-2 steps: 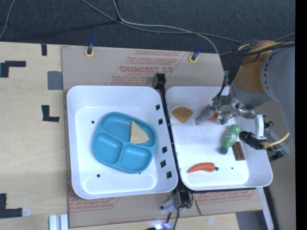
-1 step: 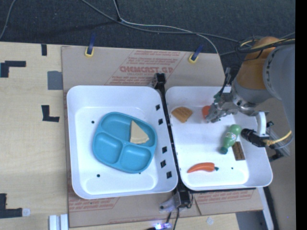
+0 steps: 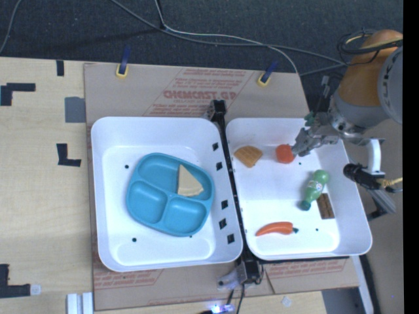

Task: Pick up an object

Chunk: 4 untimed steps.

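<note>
Over the right bin (image 3: 353, 237), near its upper right edge, the pincer (image 3: 302, 145) hangs just beside a red tomato (image 3: 284, 153); its state cannot be told. Left lies a bread piece (image 3: 248, 156); below, a green bottle (image 3: 313, 189), brown block (image 3: 325, 206) and chili (image 3: 275, 228). Bare floor lies mid-bin. Cardboard (image 3: 190, 91) reads "CHEMCAST GP".

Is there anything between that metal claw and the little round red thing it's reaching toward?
Nothing visible stands between them. The two-finger gripper sits right beside the small round red object in the right white bin. The tan wedge-shaped piece lies on the far side, away from the gripper.
</note>
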### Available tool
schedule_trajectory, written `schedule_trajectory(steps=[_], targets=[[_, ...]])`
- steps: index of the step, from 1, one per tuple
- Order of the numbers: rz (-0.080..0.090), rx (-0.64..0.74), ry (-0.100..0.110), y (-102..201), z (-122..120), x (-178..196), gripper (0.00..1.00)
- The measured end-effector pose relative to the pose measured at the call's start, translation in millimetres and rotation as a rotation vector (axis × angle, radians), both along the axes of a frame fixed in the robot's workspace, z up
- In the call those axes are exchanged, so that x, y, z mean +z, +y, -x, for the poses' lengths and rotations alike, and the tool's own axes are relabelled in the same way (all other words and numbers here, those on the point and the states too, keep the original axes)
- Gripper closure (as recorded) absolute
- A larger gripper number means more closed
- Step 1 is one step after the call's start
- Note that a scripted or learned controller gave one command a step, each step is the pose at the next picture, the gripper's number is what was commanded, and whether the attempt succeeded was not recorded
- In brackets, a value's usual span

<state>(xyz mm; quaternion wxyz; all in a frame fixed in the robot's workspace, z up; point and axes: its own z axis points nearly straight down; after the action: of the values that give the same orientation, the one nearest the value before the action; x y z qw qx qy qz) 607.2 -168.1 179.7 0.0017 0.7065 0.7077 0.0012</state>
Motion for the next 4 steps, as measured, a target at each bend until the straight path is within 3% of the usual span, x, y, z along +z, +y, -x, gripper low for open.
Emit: schedule_trajectory(steps=[2,4], targets=[[0.000,0.000,0.000,-3.7,5.7,100.0,1.00],[-0.003,0.005,0.007,116.2,32.7,83.0,1.00]])
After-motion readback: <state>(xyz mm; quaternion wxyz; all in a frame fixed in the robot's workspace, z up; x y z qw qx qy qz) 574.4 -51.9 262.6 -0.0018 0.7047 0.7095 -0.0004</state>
